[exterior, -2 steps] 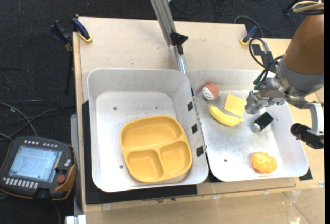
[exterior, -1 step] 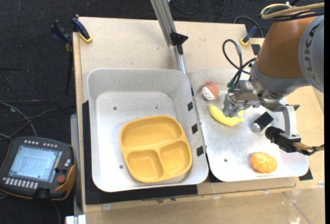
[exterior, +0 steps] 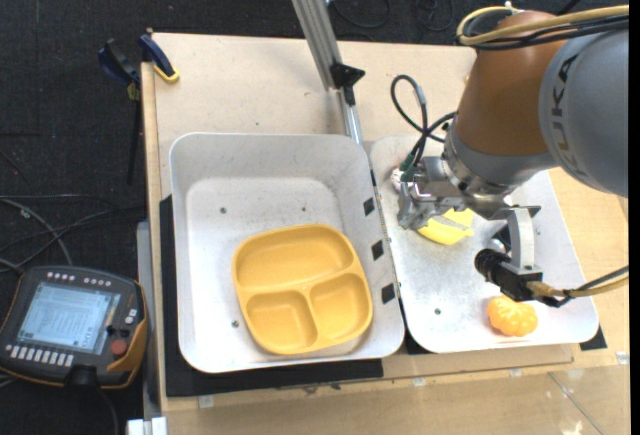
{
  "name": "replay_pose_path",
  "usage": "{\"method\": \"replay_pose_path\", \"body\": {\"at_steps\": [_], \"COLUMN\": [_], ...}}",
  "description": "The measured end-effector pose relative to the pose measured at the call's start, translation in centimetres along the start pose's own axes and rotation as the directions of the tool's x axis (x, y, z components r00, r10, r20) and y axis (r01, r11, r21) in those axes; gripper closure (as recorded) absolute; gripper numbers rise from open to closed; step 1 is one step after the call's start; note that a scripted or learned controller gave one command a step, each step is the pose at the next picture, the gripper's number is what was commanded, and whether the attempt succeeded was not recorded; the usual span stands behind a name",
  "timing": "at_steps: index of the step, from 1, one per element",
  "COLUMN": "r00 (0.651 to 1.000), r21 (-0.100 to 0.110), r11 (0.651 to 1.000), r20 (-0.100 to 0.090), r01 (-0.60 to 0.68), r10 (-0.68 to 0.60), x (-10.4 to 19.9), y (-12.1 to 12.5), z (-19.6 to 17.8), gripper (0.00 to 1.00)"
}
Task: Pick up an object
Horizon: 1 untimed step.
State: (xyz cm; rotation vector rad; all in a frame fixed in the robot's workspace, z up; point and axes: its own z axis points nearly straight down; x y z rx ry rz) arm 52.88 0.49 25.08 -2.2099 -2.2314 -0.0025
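In the right bin a pale yellow object lies near the middle, partly hidden under the arm's wrist. My gripper is low in this bin, at the left edge of that yellow object, touching or just above it. An orange, rounded object sits apart near the bin's front right corner. The grey arm with its orange band covers the back of the right bin.
The left bin holds a yellow divided tray toward its front. A black fitting on the wrist hangs just above the orange object. A metal pole slants across the back. A teach pendant lies left of the bench.
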Motion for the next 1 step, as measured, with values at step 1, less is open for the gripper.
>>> {"method": "replay_pose_path", "body": {"at_steps": [1], "r00": [1.0], "r21": [0.001], "r11": [1.0], "r20": [0.0], "r01": [-0.001], "r10": [0.001], "x": [4.62], "y": [0.45], "z": [0.18], "gripper": [1.0]}}
